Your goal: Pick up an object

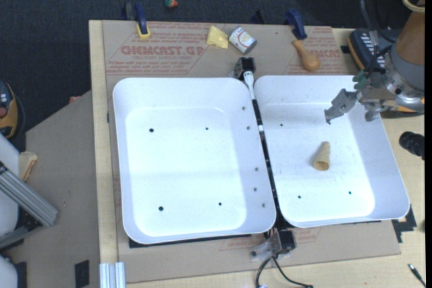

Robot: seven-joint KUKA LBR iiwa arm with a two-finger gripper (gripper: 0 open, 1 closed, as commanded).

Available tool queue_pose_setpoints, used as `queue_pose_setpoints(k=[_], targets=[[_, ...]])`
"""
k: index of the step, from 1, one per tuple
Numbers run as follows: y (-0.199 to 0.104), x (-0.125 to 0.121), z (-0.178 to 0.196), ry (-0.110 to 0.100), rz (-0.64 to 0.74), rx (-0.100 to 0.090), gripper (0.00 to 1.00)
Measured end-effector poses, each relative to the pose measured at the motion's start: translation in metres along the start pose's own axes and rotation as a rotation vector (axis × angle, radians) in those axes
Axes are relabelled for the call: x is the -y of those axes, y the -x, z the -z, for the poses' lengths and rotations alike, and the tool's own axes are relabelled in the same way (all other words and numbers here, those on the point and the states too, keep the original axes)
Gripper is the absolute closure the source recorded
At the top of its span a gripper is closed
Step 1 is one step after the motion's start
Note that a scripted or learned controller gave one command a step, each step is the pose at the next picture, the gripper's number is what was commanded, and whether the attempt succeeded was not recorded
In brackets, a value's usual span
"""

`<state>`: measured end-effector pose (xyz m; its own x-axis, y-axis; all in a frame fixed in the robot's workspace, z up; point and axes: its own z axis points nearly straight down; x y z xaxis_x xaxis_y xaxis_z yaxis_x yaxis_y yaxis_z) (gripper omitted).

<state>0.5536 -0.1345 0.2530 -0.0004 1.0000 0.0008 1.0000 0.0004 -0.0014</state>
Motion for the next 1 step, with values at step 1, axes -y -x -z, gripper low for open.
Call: queue_pose_setpoints(k=[1], targets=[[-0.0127,0.0038,-0.1515,-0.012,0.0,-0.003,0.0]])
